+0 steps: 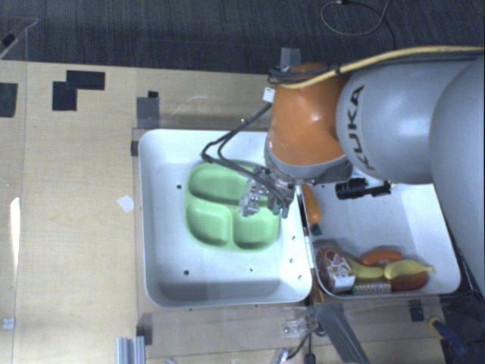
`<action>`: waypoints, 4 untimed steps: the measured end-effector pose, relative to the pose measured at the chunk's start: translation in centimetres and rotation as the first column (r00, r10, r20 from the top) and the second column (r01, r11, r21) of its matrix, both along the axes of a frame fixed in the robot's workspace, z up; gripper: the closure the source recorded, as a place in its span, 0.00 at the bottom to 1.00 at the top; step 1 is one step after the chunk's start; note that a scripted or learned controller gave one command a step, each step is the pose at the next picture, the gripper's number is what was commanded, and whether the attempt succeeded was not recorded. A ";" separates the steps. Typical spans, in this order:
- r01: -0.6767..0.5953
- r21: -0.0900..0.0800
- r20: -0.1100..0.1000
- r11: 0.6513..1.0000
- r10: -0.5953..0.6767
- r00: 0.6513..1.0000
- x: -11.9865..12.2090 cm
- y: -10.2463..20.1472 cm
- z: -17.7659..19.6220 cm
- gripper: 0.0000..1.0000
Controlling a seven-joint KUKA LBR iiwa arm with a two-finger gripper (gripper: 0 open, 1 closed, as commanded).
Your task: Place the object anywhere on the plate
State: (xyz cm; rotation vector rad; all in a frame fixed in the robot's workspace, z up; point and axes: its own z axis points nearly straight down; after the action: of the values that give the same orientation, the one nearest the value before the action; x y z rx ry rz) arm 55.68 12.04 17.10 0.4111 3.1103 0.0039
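Hovering: my gripper (261,197) hangs over the green sectioned plastic plate (220,207).
Grip: cannot tell.
Object: none seen on the plate beneath me; placement looks undone.
Bin beside me: toy foods (375,268).

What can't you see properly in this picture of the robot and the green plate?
- Gripper over the green three-part plastic plate: blurred and small in the camera view, so whether it carries anything cannot be told.
- Right white bin: its far part is covered by the grey arm.
- Toy foods at its near edge: too small to name surely; one looks like a yellow banana.
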 end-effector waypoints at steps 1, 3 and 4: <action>0.166 0.001 -0.001 0.986 -0.166 0.986 -2.2 -0.7 0.2 1.00; -0.117 -0.001 0.005 0.993 0.117 0.993 1.3 -3.7 1.6 1.00; -0.254 0.002 0.008 0.967 0.254 0.967 -3.0 3.3 -5.5 1.00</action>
State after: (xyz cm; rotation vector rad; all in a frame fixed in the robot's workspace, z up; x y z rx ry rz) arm 52.67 15.31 11.57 0.0087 3.1301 0.0112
